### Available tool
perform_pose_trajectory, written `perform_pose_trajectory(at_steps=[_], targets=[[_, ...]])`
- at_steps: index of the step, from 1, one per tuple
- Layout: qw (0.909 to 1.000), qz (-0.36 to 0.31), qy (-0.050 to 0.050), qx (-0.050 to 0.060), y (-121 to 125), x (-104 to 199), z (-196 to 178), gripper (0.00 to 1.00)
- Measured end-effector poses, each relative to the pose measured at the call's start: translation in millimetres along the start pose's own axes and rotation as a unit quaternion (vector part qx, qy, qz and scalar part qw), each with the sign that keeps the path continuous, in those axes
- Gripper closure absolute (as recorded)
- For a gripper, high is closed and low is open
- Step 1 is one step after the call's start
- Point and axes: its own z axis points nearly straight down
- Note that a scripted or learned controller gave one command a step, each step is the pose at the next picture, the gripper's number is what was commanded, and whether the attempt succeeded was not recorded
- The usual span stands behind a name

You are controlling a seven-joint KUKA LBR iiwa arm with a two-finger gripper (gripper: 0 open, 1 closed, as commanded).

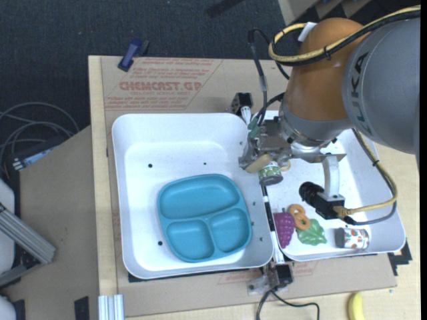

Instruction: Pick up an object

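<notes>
Gripper (261, 163) is over the divider between the two bins, at the inner edge of the right bin (381, 227), with the wrist coming in from the upper right

Jaw state: cannot tell, the wrist body and cabling block the view of the tips

A small green-labelled can (271, 174) sits right at the gripper tip, tilted, with its round end facing the camera. It looks in contact with the gripper, but I can't tell whether it's actually clamped or just lying under the tip on the bin floor

Rest of the right bin, all toward the near edge and apart from the gripper:
- purple grape bunch (285, 227) just beside the divider
- orange ring (297, 212) touching the top of the grapes
- green leafy piece (312, 234) right of the grapes, touching the ring
- small white container with red and blue print (353, 239) lying on its side near the right corner

The left bin (121, 142) holds a blue three-compartment plate (203, 216), flat, in the near half of the bin and well clear of the gripper

Both bins sit on a cardboard sheet (163, 84) printed CHEMCAST GP. A blue clip-like item (133, 54) lies at its far left corner, outside the bins
</notes>
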Motion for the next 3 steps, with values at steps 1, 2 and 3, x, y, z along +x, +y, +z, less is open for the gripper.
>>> perform_pose_trajectory(at_steps=[1, 2, 3], targets=[[1.0, 0.0, 0.0, 0.0, -16, -12, 12, 1.0], [1.0, 0.0, 0.0, -0.001, -13, -31, 11, 1.0], [1.0, -0.001, 0.0, -0.002, 16, -21, 29, 1.0]])
